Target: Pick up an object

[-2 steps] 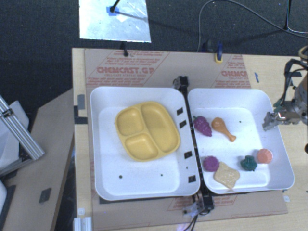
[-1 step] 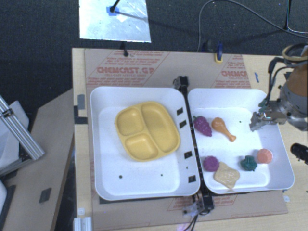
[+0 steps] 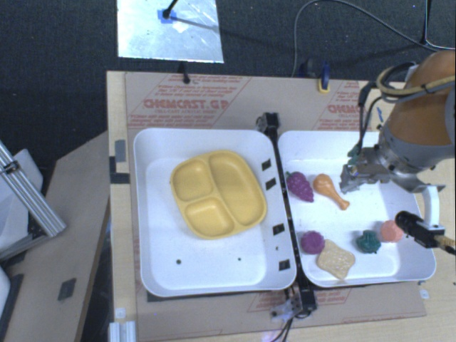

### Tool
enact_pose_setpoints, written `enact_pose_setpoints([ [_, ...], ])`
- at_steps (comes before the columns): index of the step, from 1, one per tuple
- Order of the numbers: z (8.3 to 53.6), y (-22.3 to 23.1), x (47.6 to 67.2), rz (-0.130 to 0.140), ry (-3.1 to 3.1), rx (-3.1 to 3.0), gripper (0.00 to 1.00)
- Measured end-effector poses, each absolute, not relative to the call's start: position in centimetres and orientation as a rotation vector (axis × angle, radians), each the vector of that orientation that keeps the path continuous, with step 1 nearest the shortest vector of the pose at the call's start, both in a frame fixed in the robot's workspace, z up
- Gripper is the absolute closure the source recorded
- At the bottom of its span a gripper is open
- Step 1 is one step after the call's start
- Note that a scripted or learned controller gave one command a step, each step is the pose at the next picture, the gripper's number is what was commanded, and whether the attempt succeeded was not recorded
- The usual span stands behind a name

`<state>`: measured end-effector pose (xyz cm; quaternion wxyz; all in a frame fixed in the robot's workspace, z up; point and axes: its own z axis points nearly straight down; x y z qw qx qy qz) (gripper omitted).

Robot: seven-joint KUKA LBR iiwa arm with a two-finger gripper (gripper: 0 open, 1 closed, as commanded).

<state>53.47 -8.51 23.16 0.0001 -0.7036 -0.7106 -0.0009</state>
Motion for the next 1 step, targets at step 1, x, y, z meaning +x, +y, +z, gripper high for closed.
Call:
enact_pose_setpoints([
  [1, 22.27, -3.23, 52.67, -0.002, -2.232, -2.209, 1.00],
])
